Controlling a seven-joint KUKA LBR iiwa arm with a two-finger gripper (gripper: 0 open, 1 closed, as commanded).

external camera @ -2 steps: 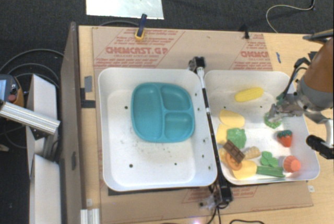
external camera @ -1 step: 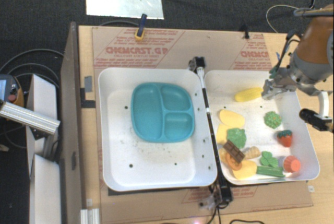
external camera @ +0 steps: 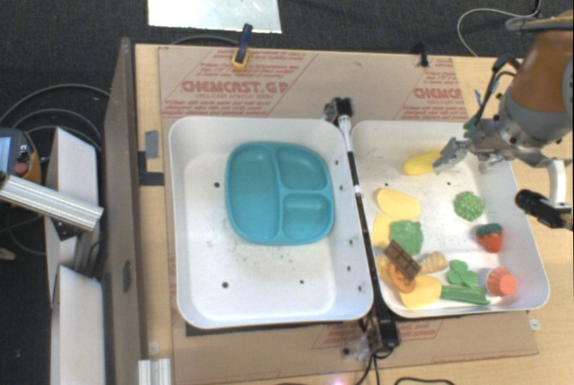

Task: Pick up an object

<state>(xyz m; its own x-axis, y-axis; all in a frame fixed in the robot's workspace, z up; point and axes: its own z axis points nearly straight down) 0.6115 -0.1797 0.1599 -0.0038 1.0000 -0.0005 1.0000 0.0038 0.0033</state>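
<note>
Here, red "CHEMCAST GP" lettering (external camera: 235, 87) on the board behind the bins, tool (external camera: 451, 156) grip state unclear.

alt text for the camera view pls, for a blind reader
The gripper hangs low in the right bin, at a yellow toy near the bin's far edge; other toy foods lie piled toward its near side. The left bin holds a teal divided plate.

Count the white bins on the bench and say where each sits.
2. The left white bin holds a teal divided plate; the right white bin holds toy foods.
</note>
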